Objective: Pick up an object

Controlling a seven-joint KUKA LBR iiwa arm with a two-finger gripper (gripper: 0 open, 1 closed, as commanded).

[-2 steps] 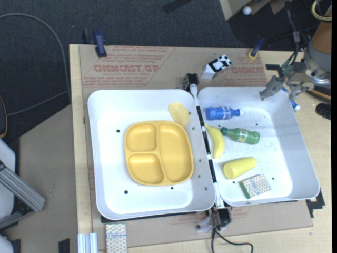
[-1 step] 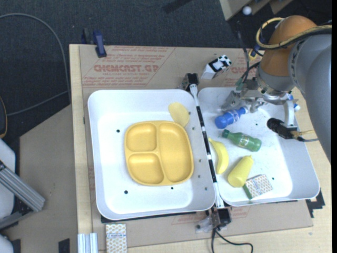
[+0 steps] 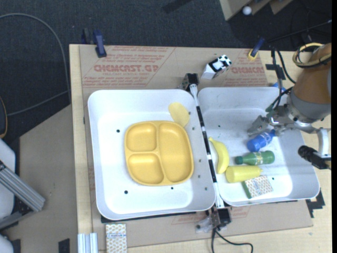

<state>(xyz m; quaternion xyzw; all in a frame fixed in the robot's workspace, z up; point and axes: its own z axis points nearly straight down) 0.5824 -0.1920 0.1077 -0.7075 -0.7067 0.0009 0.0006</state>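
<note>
In the right bin [image 3: 231, 101] lie a blue bottle [image 3: 260, 141], a green bottle [image 3: 255, 158], a yellow bottle [image 3: 242, 173], a banana [image 3: 220, 154] and a patterned packet [image 3: 259, 186]. My gripper [image 3: 267, 126] reaches in from the right and hovers just above the blue bottle's upper end. Its grey fingers [image 3: 257, 125] stand open, with nothing between them. The blue bottle rests on the bin floor, right below the fingertips.
The left bin [image 3: 105, 115] holds a yellow divided plate [image 3: 158, 153] and a small yellow piece [image 3: 179, 113] by its right wall. The divider between the bins [image 3: 202, 136] runs close to the banana. Cables and a clamp lie beyond the right bin's far rim.
</note>
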